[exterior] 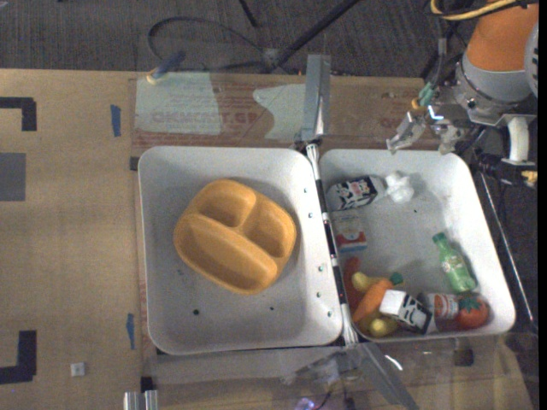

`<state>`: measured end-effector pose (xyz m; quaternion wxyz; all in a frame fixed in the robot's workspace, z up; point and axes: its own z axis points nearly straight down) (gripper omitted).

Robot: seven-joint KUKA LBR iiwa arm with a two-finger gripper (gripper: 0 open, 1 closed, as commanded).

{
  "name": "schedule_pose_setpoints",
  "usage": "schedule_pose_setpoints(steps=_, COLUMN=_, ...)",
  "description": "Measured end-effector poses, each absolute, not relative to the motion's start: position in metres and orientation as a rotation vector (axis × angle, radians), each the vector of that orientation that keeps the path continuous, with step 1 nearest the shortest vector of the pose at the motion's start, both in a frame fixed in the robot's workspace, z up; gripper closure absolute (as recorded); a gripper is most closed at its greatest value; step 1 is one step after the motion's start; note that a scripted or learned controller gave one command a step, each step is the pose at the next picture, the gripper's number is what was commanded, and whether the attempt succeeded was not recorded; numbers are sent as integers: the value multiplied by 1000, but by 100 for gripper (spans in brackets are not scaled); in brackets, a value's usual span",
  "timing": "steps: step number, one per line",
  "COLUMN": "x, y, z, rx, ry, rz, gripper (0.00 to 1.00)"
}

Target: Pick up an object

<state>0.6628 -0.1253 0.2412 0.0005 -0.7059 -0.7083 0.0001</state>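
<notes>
Down at the near edge of the right bin (491, 220) a tomato (473, 311), small carton (404, 308) and carrot (373, 297) crowd together, the green bottle (453, 263) just beyond them, and above the bin's far rim the gripper (425, 137) hangs with fingers spread wide, holding nothing.

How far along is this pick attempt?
Nothing looks picked yet. The gripper is open and bare above the right bin's far edge. The green bottle, carrot and cartons lie in that bin; the orange tray fills the left one. Descent, grasp and lift remain.
</notes>
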Motion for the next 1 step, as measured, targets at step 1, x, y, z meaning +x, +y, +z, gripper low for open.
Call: schedule_pose_setpoints(steps=1, x=658, y=-139, z=116, rx=-2208, ry=-2267, rz=-29, gripper=0)
